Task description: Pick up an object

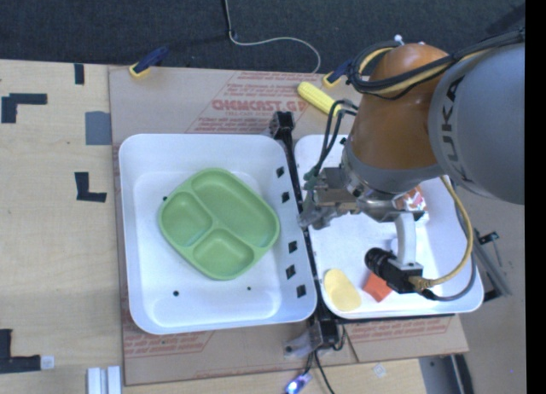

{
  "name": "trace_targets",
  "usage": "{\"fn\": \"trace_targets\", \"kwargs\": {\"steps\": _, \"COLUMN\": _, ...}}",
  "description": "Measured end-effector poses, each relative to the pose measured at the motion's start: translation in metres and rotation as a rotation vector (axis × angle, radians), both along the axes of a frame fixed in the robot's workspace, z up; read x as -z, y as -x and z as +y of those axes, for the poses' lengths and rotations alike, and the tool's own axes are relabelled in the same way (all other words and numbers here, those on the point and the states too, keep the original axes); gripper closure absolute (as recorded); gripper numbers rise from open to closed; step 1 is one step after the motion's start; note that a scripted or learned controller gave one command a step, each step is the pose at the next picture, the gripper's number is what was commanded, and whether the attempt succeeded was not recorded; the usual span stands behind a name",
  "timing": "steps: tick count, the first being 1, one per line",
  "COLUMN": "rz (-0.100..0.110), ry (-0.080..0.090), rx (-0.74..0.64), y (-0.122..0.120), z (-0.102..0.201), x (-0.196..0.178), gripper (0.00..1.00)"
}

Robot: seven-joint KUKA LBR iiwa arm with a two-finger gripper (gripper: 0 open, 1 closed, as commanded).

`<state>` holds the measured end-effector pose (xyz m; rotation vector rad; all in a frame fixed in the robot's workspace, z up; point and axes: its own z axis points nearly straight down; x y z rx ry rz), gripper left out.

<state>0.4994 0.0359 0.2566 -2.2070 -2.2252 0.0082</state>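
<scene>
A green divided plate (pixel 219 223) lies in the left white bin (pixel 145 162). In the right bin (pixel 461 298) a pale yellow object (pixel 342 290) sits near the front left corner, with an orange-red block (pixel 377 287) just right of it. A red and white item (pixel 415 202) peeks out from under the arm. The arm's orange band and grey wrist (pixel 397 128) hang over the right bin, covering much of it. The gripper (pixel 328 206) is low at the bin's left side, close to the divider between the bins.
A black cable fitting (pixel 388 266) and white bracket (pixel 406 243) hang by the orange-red block. A yellow-handled tool (pixel 317 99) lies on the cardboard behind the bins. Black clips (pixel 281 124) line the divider. A white cable (pixel 256 41) runs across the dark floor.
</scene>
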Motion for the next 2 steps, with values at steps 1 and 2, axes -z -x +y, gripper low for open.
{"fn": "trace_targets", "kwargs": {"steps": 1, "rz": -0.011, "ry": 0.003, "rx": 0.01, "y": 0.013, "z": -0.049, "x": -0.052, "gripper": 1.0}}
{"fn": "trace_targets", "kwargs": {"steps": 2, "rz": -0.011, "ry": 0.0, "rx": -0.001, "y": 0.014, "z": 0.018, "x": -0.089, "gripper": 1.0}}
